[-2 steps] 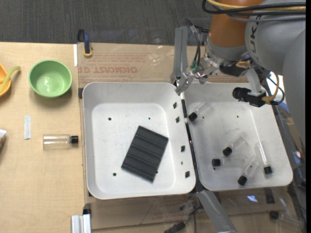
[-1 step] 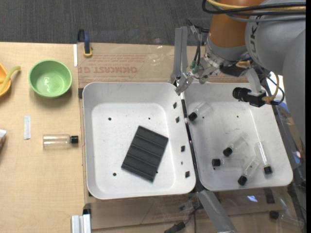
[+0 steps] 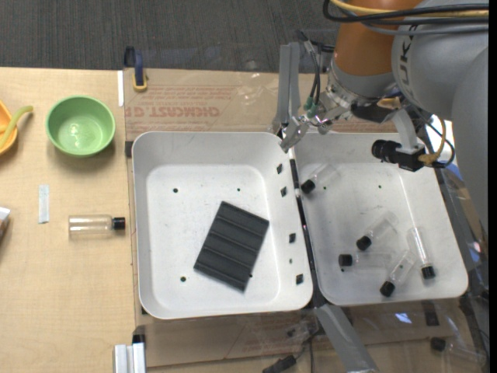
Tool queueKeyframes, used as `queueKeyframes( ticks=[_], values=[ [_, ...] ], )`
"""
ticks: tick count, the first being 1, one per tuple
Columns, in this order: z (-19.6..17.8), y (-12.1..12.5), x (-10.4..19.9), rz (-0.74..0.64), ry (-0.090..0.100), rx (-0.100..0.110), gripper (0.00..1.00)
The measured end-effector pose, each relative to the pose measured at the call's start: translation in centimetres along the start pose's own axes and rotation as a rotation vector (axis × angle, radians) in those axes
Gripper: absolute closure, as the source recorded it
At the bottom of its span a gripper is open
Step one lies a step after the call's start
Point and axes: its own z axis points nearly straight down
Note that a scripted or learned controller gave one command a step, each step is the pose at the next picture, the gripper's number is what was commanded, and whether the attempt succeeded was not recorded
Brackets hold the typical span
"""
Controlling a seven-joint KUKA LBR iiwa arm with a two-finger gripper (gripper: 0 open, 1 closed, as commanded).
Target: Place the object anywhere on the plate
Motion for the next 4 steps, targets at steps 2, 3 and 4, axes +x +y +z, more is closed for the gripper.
queueKeyframes(
  ticks=[2,3,4],
  values=[
    [0.00,0.00,0.00,0.000,0.000,0.000,0.00],
    [0.00,0.00,0.00,0.000,0.000,0.000,0.00],
    [0.00,0.00,0.00,0.000,0.000,0.000,0.00]
  ],
)
